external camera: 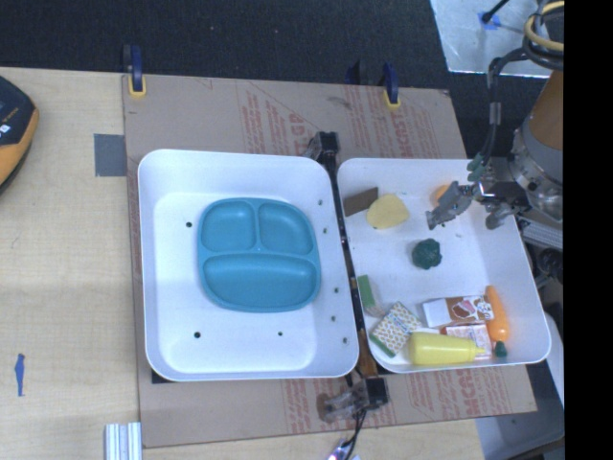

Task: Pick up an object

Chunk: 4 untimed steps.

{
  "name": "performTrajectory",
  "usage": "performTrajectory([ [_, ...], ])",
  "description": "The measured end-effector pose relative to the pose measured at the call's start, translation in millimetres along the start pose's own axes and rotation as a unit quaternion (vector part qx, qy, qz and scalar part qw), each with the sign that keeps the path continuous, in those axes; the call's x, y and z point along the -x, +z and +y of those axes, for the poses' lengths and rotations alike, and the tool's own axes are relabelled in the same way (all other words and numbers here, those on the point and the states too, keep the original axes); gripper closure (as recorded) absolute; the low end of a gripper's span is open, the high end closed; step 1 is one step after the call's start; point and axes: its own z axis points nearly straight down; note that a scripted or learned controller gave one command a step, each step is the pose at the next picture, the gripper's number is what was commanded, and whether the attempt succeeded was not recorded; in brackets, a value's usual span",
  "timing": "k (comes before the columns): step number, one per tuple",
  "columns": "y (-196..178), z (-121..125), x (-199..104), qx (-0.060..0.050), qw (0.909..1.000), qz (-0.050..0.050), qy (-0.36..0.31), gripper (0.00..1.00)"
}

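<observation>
My gripper (pixel 473 211) hangs over the upper right part of the right bin (pixel 517 247), fingers spread open with nothing between them. Just left of it lies a small orange piece (pixel 442 193). A pale yellow wedge (pixel 387 212) rests at the bin's upper left beside a brown block (pixel 360 201). A dark green lump (pixel 427 253) sits mid-bin, below and left of the gripper. Along the bin's near edge lie a yellow bottle (pixel 443 349), a checkered packet (pixel 392 330), two small printed boxes (pixel 458 311) and an orange carrot (pixel 496 315).
The left bin (pixel 163 257) holds a blue divided plate (pixel 258 253). A green stick (pixel 365 291) lies by the wall between the bins. Clamps (pixel 136 69) pin the cardboard at the back. A yellow-and-black device (pixel 13 127) sits at the far left.
</observation>
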Motion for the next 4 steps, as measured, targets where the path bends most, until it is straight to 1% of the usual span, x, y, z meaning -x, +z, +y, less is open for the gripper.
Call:
performTrajectory([
  [1,122,32,32,-0.001,1.0000,0.000,0.000,0.00],
  [2,202,46,37,-0.001,1.0000,0.000,0.000,0.00],
  [3,189,45,38,-0.001,1.0000,-0.001,0.000,1.00],
  [4,93,84,-68,0.006,1.0000,0.001,-0.004,1.00],
])
